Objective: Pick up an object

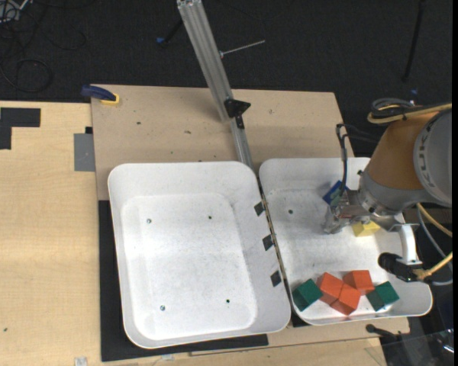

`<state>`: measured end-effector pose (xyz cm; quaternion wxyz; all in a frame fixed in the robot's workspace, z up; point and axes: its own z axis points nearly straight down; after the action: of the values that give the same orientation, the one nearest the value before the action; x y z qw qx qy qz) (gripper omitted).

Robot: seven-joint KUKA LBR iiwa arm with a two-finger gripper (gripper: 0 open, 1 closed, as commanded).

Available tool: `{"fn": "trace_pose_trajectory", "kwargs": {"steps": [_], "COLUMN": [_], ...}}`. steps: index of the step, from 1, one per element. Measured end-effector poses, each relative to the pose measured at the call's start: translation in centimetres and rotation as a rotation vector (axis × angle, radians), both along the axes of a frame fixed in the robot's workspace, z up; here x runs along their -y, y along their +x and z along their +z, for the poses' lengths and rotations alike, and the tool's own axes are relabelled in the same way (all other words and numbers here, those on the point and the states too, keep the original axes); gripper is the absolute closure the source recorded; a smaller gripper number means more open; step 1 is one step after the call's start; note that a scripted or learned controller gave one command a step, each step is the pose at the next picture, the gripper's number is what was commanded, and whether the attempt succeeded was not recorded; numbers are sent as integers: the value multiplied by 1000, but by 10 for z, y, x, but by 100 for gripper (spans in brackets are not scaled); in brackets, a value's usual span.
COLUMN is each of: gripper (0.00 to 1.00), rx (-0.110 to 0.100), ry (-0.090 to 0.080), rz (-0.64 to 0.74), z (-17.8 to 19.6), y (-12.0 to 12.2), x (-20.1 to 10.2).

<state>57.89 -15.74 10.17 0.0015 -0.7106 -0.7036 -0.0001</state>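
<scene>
under the orange-banded wrist, pincer (337, 223) over the right bin (305, 185), yellow block (365, 228) half hidden, finger state unclear

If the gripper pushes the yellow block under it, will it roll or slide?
Probably slide: the yellow block looks flat-faced, resting on the right bin's smooth white floor. It seems small and rigid, so likely light. The gripper hides part of it, so its exact shape stays uncertain.

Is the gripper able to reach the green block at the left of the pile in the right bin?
Probably yes. The gripper is low in the right bin, and the green block lies uncovered nearer the camera, its top free. An orange block touches its right side.
</scene>
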Motion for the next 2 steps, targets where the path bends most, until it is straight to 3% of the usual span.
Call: {"fn": "trace_pose_trajectory", "kwargs": {"steps": [2], "gripper": [100], "rx": [6], "ry": [-4], "rz": [10], "z": [108], "y": [8], "x": [10]}}
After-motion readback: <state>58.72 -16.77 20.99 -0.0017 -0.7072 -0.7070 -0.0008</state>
